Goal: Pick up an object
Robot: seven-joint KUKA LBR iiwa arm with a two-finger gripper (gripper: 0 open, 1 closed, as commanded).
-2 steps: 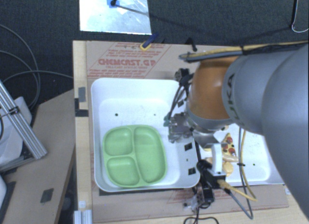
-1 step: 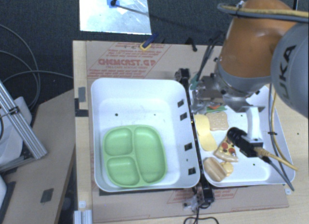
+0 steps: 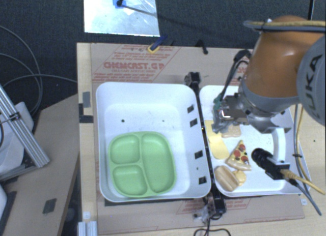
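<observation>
**Q:** What is entered nearest the worktop's [image 3: 84, 77] near edge?

**A:** In the right bin [image 3: 254, 191], near-left corner: one tan bread roll [image 3: 227, 178]. A pizza slice [image 3: 239, 156] is logged just behind it, touching. In the left bin [image 3: 147, 88]: one green divided tray [image 3: 142, 165], set against the near wall.

**Q:** And farther back?

**A:** A yellow piece [image 3: 219, 147] is recorded beside the pizza slice, along the right bin's left wall. Beyond it a tan piece [image 3: 232, 130] is partly covered by the pincer [image 3: 222, 124], which is held low over it. Whether the pincer is released or clenched cannot be told. The arm [image 3: 280, 62] is noted above the bin's far half.
</observation>
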